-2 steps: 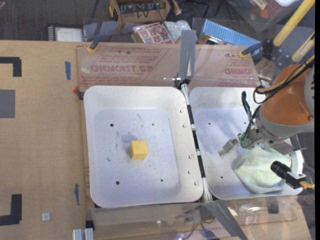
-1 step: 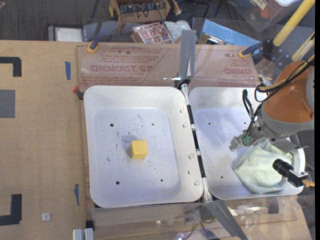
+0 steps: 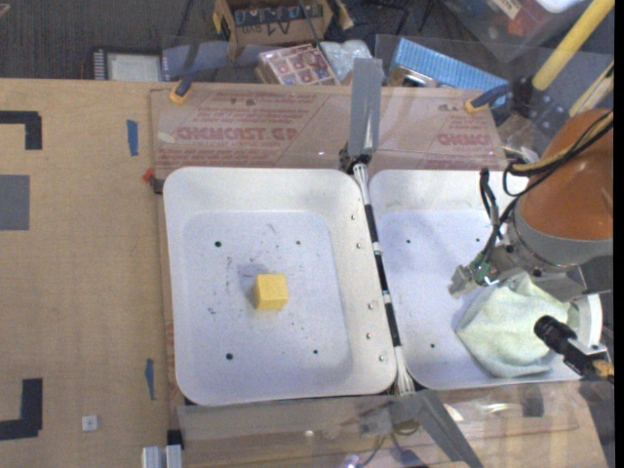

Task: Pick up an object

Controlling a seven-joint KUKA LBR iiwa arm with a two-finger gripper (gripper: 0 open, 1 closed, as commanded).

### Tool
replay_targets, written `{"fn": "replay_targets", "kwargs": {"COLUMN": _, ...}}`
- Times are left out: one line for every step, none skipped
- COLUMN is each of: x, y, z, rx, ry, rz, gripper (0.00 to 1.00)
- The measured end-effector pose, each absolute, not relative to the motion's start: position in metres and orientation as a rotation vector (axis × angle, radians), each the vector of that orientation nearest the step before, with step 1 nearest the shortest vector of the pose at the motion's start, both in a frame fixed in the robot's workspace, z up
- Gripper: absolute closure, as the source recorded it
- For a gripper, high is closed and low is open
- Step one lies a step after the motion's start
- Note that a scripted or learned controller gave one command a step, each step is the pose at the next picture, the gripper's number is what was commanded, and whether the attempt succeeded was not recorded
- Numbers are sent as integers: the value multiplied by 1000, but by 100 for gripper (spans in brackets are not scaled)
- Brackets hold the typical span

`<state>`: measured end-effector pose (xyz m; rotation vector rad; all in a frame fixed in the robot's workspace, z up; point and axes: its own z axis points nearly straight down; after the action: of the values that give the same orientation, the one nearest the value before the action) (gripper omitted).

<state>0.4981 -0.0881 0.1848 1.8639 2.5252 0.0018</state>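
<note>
Wooden bench (image 3: 78, 291) bears two white bins (image 3: 195, 203), clutter (image 3: 292, 27) behind

1. One fixed camera sits above the bench, looking down at a slant.
2. Both shallow white plastic bins (image 3: 195, 213) sit mid-frame, fairly near.
3. The far clutter runs along the top; the grey, orange-banded arm (image 3: 570, 198) enters from the right.

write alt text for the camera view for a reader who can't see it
A grey arm with an orange band hangs over the right white bin, its gripper at a crumpled pale cloth. A small yellow cube sits alone in the left white bin.
</note>
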Motion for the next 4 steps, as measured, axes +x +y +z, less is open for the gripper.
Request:
{"fn": "replay_targets", "kwargs": {"x": 481, "y": -83, "z": 193, "rx": 2046, "ry": 2385, "rz": 0, "gripper": 100}}
{"fn": "replay_targets", "kwargs": {"x": 491, "y": -128, "z": 164, "rx": 2103, "ry": 2335, "rz": 0, "gripper": 100}}
{"fn": "replay_targets", "kwargs": {"x": 534, "y": -131, "z": 179, "rx": 2075, "ry": 2356, "rz": 1, "gripper": 100}}
{"fn": "replay_targets", "kwargs": {"x": 521, "y": -224, "z": 135, "rx": 2088, "ry": 2347, "rz": 0, "gripper": 100}}
